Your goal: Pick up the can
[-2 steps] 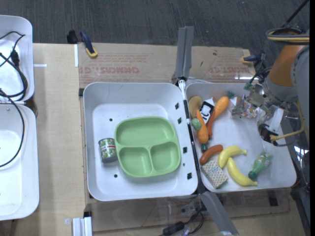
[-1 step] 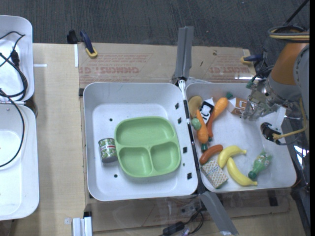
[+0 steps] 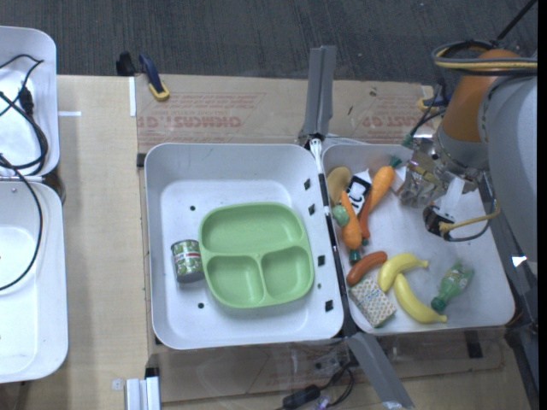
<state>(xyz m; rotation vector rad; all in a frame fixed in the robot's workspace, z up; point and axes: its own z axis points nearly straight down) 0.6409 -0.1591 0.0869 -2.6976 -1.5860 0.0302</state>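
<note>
I see the can [image 3: 185,260] lying untouched in the left bin [image 3: 162,229], just beside the green tray [image 3: 256,254]. My gripper [image 3: 416,186] hangs over the right bin; its state I cannot tell. Everything remains.

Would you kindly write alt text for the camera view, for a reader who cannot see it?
A small green-labelled metal can lies in the left white bin, touching a green three-compartment plastic tray. The grey arm's gripper hovers over the right white bin holding toy food.
</note>
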